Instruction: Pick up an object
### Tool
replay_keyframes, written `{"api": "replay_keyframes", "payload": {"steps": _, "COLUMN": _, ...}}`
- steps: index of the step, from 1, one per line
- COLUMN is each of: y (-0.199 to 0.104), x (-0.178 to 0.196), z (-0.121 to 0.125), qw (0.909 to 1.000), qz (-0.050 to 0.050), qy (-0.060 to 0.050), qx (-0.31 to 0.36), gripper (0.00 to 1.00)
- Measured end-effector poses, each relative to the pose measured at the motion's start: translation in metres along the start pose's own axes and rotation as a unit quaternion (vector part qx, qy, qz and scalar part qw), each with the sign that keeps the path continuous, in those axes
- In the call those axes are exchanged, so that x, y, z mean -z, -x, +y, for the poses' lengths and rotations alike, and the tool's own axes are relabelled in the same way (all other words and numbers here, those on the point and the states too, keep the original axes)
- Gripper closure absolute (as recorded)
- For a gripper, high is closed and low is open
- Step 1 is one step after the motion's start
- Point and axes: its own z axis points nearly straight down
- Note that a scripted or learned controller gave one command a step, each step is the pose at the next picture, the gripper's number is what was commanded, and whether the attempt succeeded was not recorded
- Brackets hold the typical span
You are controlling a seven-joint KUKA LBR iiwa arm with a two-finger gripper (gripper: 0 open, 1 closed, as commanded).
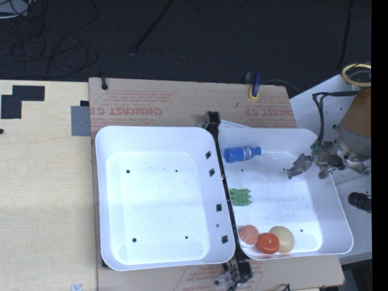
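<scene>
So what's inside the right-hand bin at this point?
In the right bin: a blue bottle, a green item, and three round pieces clustered at its near edge. Anything beneath them is covered.

The arm (357, 117) ran off the right edge behind the end effector (309, 163), so only its orange band and wrist showed. The end effector's fingers were too small and blurred to tell how they stood. Far below and left of it, the red object (268, 243) overlapped the pink one (248, 234) and the tan one (283, 237), hiding part of each.
</scene>
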Motion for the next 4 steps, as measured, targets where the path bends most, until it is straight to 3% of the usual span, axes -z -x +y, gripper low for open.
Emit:
{"api": "replay_keyframes", "payload": {"steps": 1, "y": -0.003, "x": 0.123, "z": 0.039, "qw": 0.9999, "qz": -0.004, "qy": 0.012, "qx": 0.004, "gripper": 0.0}}
{"api": "replay_keyframes", "payload": {"steps": 2, "y": -0.004, "x": 0.067, "z": 0.015, "qw": 1.0, "qz": 0.0, "qy": 0.001, "qx": 0.003, "gripper": 0.0}}
{"api": "replay_keyframes", "payload": {"steps": 3, "y": -0.004, "x": 0.085, "z": -0.007, "qw": 1.0, "qz": -0.001, "qy": 0.004, "qx": 0.003, "gripper": 0.0}}
{"api": "replay_keyframes", "payload": {"steps": 4, "y": -0.004, "x": 0.094, "z": -0.006, "qw": 1.0, "qz": 0.0, "qy": 0.003, "qx": 0.003, "gripper": 1.0}}
